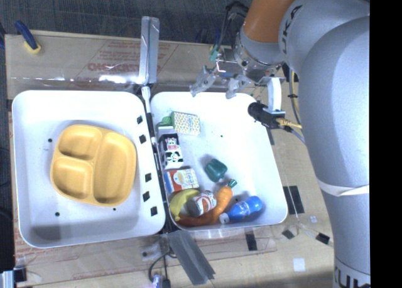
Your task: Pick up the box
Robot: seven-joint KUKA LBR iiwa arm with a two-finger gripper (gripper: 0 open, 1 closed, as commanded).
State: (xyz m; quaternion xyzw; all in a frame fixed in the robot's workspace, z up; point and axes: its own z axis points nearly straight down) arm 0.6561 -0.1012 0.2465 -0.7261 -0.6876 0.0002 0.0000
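Gripper fingers spread wide, holding nothing, at upper centre over the right bin far rim, patterned box just below-left inside.

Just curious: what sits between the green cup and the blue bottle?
The carrot lies between the green cup and the blue bottle, seen from the overhead camera.

Light: bright, even, overhead.
Glare: washed-out white on left bin walls.
Shadows: soft, under arm, on right bin floor.
Focus: slightly soft throughout; small labels unreadable.
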